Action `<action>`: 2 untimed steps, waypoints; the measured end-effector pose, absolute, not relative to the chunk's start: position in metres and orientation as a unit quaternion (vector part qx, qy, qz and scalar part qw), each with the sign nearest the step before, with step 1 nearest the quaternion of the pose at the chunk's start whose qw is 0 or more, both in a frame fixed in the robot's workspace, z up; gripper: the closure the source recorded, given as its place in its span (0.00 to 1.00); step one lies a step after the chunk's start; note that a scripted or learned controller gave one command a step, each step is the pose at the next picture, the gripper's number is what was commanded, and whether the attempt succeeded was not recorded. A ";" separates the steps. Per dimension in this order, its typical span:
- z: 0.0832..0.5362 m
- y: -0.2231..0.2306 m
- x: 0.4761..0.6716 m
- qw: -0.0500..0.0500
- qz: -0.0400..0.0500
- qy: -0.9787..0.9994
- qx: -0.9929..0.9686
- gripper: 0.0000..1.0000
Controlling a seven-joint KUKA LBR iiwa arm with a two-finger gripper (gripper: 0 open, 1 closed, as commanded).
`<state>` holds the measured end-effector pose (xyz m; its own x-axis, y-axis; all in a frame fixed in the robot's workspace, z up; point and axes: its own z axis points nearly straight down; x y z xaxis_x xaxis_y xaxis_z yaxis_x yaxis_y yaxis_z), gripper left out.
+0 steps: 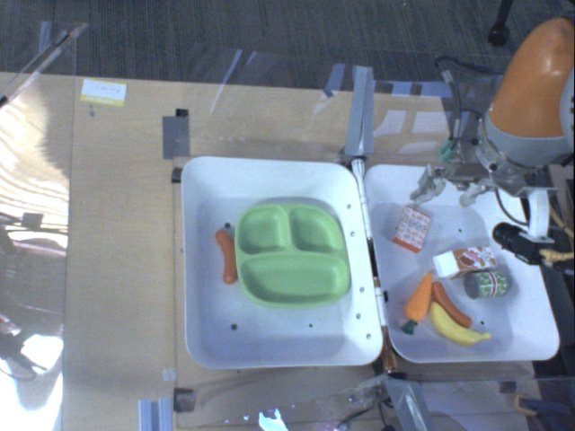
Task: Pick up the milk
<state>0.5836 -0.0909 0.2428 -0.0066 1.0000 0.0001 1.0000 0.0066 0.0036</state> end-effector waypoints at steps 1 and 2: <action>0.136 -0.113 0.532 0.001 0.001 0.745 0.668 0.00; 0.089 -0.105 0.494 0.004 0.006 0.567 0.824 0.00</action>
<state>0.4942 -0.1048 0.0889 0.3567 0.9342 0.0045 0.9341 -0.3567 0.0132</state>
